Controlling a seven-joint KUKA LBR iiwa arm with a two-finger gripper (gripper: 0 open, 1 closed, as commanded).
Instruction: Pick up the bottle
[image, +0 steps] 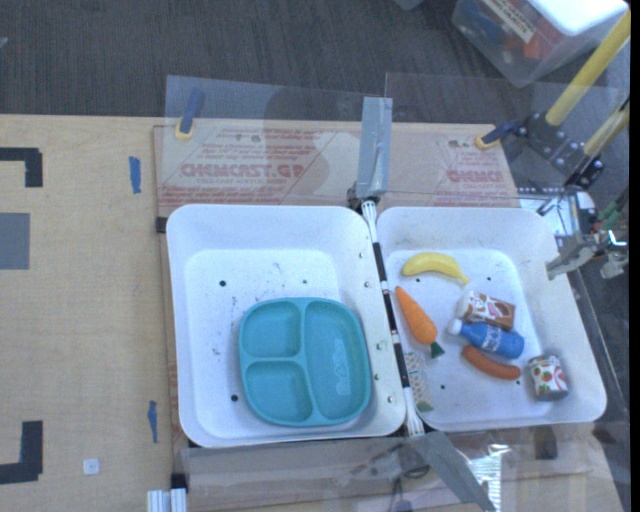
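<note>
Bottle (490, 339) lies in the right bin (575, 310), partly overlapping a carton (488, 309); jaws' state can't be told.

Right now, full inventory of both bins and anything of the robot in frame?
bins: 2, white, side by side on the bench
divided plate: 1, teal, left bin
banana: 1, yellow, right bin, far side
carrot: 1, orange, right bin, near the divider
bottle: 1, blue with white cap, right bin, middle
small carton: 1, brown and white, just beyond the bottle
sausage: 1, orange-red, just in front of the bottle
can: 1, patterned, right bin's near right corner
tool: 1, metallic, beyond the right bin's right rim
</note>
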